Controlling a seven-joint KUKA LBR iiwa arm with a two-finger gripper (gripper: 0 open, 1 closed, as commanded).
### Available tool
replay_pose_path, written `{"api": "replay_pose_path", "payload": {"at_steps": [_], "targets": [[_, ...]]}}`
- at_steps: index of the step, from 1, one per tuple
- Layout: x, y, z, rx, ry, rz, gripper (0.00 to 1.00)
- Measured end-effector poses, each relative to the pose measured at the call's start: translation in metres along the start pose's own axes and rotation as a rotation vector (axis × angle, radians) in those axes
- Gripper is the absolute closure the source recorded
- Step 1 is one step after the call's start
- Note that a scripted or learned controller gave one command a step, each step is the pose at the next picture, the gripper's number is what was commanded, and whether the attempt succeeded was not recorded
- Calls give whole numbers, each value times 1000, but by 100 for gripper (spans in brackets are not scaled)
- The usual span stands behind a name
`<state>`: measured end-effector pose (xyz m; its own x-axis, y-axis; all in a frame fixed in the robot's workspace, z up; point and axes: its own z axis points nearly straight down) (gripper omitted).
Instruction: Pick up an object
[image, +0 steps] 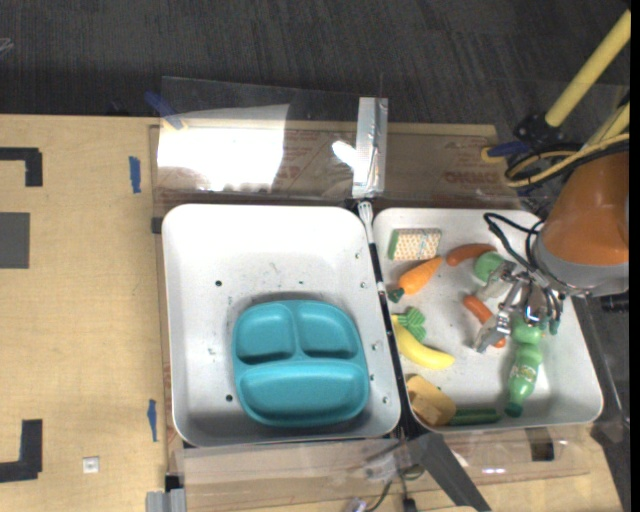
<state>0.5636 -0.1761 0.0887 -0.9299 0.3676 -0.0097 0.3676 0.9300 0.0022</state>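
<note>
My gripper (497, 328) hangs low in the right bin (575, 395), under the orange wrist band. It is among toy foods: a small orange piece (476, 307) just to its left and a green bottle (523, 362) just to its right and in front. Further left in the same bin lie a carrot (420, 275), a yellow banana (426, 350) and a leafy green piece (412, 321). A green round piece (487, 265) and an orange sausage (467, 254) sit behind the gripper. I see nothing clearly held.
The left bin (200, 260) holds a teal divided plate (298, 362). A patterned small block (415, 243) sits at the right bin's back left. A tan piece (431, 401) and a green bean (474, 416) lie near its front wall. Cables (560, 160) hang at the back right.
</note>
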Motion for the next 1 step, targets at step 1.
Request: {"api": "replay_pose_path", "payload": {"at_steps": [1], "targets": [[1,18,0,1,-1,66,0]]}}
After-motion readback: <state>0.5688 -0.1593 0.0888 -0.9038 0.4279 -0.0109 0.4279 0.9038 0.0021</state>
